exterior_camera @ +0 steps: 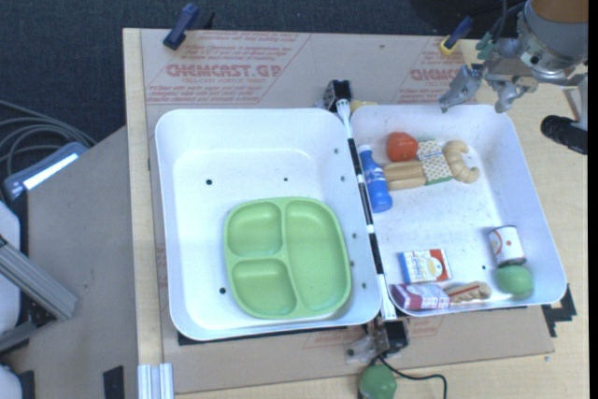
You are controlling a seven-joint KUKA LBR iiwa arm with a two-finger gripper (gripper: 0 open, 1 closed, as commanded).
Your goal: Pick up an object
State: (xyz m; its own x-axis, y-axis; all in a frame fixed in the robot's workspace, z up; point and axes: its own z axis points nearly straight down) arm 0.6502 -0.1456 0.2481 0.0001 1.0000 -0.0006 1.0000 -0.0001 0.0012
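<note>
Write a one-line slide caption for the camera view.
Open gripper above right bin's far rim; green plate in left bin.

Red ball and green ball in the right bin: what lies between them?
In the camera view, between the red ball and green ball sit the doll, bare white bin floor, then a small can.

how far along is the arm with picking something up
Nothing looks done yet. The open gripper hovers at the far rim of the right white bin, holding nothing. The red ball, blue tube and green ball lie in it; descent, grasp and lift remain.
</note>
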